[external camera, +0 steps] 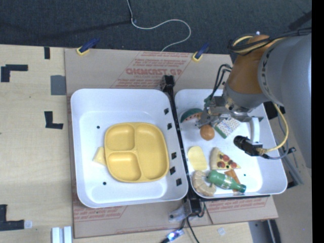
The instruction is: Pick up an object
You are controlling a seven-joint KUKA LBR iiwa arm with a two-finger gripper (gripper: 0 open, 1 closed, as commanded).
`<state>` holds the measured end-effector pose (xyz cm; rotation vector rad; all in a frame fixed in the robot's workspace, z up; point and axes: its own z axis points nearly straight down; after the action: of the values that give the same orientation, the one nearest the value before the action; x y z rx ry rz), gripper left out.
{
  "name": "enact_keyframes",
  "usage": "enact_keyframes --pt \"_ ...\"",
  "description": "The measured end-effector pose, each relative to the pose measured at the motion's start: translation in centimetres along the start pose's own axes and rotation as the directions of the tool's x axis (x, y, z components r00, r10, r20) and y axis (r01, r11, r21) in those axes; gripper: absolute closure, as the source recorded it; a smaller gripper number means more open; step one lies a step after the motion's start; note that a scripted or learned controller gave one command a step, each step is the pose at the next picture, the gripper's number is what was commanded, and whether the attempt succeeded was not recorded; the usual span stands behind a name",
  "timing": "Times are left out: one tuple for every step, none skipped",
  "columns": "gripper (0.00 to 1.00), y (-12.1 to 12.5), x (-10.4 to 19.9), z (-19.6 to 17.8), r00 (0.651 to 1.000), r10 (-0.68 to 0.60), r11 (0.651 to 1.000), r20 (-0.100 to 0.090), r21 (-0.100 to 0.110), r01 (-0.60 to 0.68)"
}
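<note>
A small brown ball-like thing (206, 132) lies in the right bin (268, 178), near the bin's upper middle, and the gripper (210, 116) hangs just above it, low over the bin floor. The view does not show whether the gripper's jaws are apart or together, and nothing can be seen held in it. Just beside the brown thing, to its right, sits a small checked packet (227, 127), partly under the wrist. To its upper left lies a watermelon-slice toy (191, 115) with a green rind, close to the divider between the bins.

Below the brown thing rests a pale yellow oval piece (197, 158), and beside that a pizza-slice toy (223, 160). Nearer the front edge lies a green bottle (226, 181) on its side, touching a tan, lumpy toy (202, 184) to its left. The arm (248, 75) comes in from the right, its orange band above the wrist, with yellow and black cables looping around it.

The left bin (86, 110) holds a yellow divided plate (136, 152) with three compartments, lying flat in the middle. A pale yellow wedge (99, 156) pokes out from under the plate's left edge. Both bins sit on a cardboard sheet (147, 70) on the bench.
</note>
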<state>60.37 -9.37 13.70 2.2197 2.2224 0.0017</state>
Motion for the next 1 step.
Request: enact_keyframes --pt "1.0 0.87 0.42 -5.64 1.0 -0.001 1.0 0.0 0.0 0.001"
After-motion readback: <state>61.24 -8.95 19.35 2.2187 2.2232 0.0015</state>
